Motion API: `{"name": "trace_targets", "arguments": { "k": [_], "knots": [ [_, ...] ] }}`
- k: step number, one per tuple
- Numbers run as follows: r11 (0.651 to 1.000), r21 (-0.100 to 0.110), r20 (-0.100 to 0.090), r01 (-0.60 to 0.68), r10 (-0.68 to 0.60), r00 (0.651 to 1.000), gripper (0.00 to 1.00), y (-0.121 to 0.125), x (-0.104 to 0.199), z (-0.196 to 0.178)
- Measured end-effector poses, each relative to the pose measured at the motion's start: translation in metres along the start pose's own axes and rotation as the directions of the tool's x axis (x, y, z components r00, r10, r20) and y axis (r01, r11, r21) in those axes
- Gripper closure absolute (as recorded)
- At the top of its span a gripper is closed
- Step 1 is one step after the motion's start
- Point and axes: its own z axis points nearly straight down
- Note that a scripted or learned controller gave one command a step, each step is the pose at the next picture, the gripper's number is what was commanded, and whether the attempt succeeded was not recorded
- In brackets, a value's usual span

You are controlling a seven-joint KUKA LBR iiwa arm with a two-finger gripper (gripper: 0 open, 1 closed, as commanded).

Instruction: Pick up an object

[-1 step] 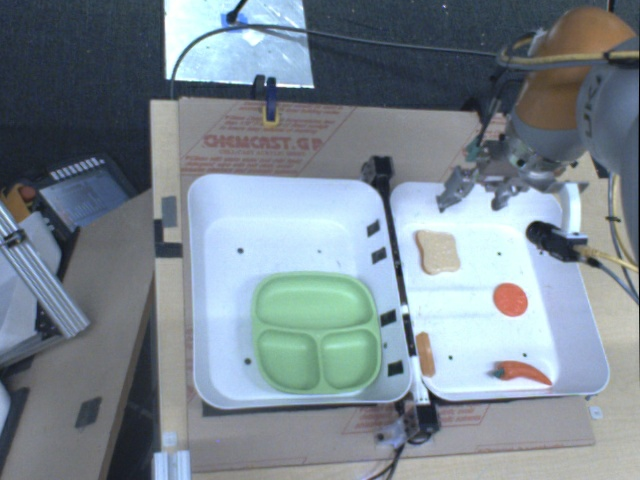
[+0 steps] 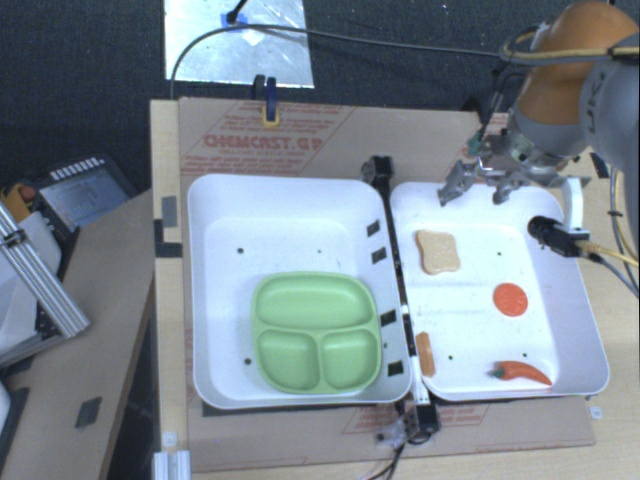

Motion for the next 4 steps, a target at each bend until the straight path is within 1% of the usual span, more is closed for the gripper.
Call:
{"name": "trace_targets", "arguments": {
  "k": [1,2,3,4],
  "knots": [
    [1.000,0.000,0.000,0.003,-0.003,1.000,0.00,0.005,0.002,0.041],
    [1.000,0.001,0.001,-0.001,0.001,1.000,0.00,0.011,-0.006,0.091],
    [1.000,0.001,0.000,0.000,0.000,1.000,0.00,0.012,-0.006,0.123],
    [1.000,-0.004,0.001,0.002,-0.002,1.000,1.00,0.013,-0.006,0.110]
  ]
}}
